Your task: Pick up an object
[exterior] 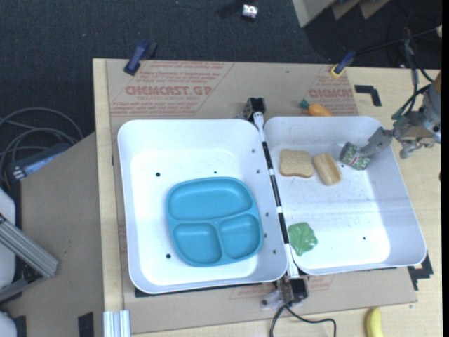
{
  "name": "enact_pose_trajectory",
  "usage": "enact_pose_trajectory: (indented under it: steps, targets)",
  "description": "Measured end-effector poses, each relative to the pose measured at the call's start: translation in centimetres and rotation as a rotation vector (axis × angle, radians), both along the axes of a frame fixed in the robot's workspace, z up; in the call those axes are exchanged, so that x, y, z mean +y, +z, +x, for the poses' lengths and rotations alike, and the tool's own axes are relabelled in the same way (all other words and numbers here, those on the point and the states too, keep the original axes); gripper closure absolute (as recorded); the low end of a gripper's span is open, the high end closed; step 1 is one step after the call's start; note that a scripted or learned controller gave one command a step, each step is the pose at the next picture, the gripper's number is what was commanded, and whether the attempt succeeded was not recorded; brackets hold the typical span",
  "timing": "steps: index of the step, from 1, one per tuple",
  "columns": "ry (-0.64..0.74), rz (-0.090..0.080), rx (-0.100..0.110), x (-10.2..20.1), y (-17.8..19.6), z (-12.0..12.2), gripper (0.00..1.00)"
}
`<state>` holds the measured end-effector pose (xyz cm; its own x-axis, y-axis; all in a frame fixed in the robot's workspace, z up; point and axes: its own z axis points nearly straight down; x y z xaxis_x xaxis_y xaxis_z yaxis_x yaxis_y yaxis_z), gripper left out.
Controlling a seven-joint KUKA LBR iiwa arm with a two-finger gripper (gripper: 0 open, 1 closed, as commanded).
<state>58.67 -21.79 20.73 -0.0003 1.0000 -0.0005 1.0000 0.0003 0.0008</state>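
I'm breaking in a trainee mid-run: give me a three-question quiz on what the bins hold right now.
1. True or false: the blue divided tray lies in the right bin.
2. Which item sits nearest the gripper? A. the green leafy piece B. the toast slice C. the small green packet
3. Fill in: the bread roll lies just to the ____ of the toast slice in the camera view.

Key: 1 false, it lies in the left bin; 2 C; 3 right.
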Motion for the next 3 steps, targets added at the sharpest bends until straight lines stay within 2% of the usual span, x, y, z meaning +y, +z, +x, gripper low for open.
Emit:
enact_pose_trajectory:
  steps: [1, 2, 3]
  targets:
    - [0.000, -0.003, -0.005, 1.8, -10.9, 3.4, 0.00]
    - [0.001, -0.008, -0.011, 1.5, -11.7, 6.3, 0.00]
    - [0.001, -0.004, -0.009, 6.2, -11.7, 6.5, 0.00]
